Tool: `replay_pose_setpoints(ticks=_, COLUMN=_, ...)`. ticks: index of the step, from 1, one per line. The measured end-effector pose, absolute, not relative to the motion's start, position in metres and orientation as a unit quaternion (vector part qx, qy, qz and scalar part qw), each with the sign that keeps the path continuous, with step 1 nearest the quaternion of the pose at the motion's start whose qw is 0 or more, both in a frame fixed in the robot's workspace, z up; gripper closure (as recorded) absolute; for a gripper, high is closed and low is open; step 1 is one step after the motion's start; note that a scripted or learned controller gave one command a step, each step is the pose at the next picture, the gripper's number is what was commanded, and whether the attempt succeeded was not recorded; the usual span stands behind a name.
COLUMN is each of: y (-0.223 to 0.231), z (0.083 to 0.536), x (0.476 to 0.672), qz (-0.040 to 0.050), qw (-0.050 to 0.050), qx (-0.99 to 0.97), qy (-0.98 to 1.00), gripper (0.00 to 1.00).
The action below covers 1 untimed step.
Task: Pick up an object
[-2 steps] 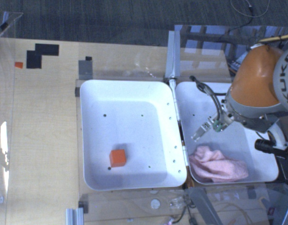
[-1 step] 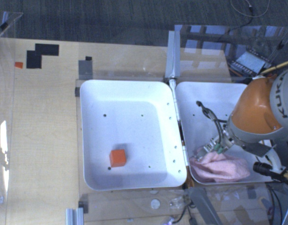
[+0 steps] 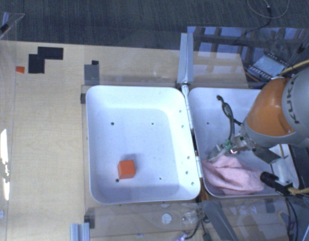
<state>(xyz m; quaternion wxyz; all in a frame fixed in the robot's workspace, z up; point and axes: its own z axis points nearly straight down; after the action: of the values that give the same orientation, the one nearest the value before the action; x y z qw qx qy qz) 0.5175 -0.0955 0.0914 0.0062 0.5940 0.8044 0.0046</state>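
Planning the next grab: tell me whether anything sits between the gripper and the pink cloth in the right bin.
Nothing visible does. The gripper is down in the right bin, right at the upper left edge of the pink cloth. The orange block lies apart in the left bin, beyond the divider.
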Motion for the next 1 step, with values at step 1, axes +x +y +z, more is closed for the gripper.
replay_pose_setpoints(ticks=1, y=-0.0953, z=0.1049, x=0.5218, qz=0.0075, qw=0.013, qx=0.593, qy=0.805, gripper=1.00)
